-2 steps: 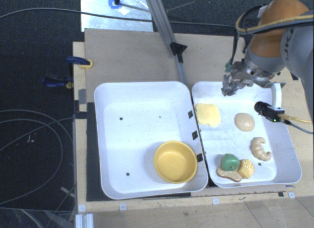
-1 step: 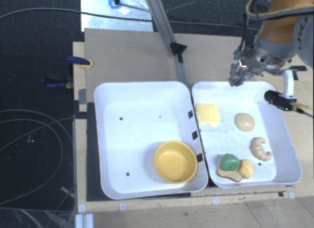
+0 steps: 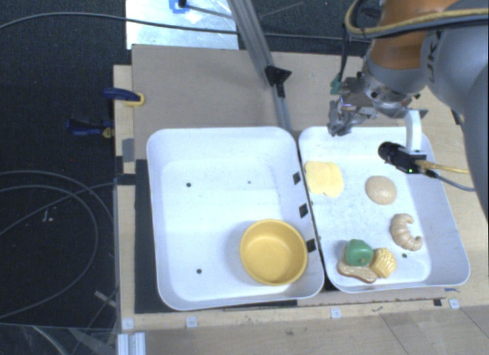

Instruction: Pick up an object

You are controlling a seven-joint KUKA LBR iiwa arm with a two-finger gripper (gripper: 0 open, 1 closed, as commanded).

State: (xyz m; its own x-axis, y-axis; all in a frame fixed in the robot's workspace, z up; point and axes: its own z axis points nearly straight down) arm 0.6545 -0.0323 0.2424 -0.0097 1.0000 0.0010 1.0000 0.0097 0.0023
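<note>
Robotics lab, bench [image 3: 199, 86] with two white bins [image 3: 172, 147], loose cables [image 3: 46, 216], clamps [image 3: 122, 96], dark carpet [image 3: 53, 56]

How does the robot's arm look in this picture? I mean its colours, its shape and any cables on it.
The arm is grey and rounded, with a wide orange band above the wrist. A yellow cable loops around that band. Below it sits a metal gripper with small dark parts. A white bracket carries a small black unit, from which a yellow wire leads away.
</note>
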